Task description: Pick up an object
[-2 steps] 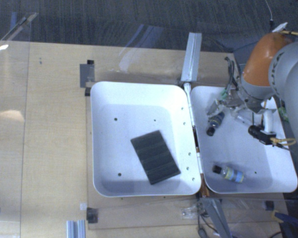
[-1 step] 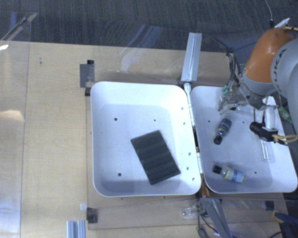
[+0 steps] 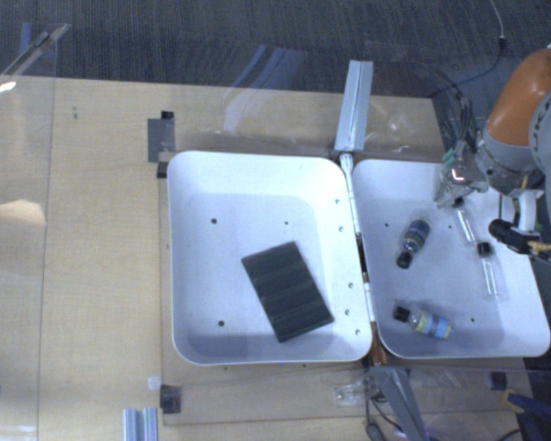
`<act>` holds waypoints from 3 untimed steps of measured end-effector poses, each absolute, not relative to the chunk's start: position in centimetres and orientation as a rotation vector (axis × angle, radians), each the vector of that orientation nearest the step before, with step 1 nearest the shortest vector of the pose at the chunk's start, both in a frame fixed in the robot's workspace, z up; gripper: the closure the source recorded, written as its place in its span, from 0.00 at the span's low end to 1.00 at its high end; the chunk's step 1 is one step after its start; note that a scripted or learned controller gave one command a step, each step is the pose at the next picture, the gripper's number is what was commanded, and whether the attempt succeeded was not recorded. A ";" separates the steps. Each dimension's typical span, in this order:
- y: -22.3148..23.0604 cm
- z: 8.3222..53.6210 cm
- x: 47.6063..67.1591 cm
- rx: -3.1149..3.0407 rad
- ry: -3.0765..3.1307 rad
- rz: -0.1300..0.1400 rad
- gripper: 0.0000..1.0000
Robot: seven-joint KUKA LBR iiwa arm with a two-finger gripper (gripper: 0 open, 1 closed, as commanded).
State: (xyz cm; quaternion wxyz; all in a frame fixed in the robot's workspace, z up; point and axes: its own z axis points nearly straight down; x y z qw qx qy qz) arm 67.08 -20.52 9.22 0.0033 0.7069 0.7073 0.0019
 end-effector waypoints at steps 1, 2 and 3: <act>-18.8 22.2 67.1 2.200 2.230 0.008 1.00; -18.7 18.1 63.6 2.256 2.179 0.004 1.00; -17.3 21.7 54.7 2.357 2.069 0.008 1.00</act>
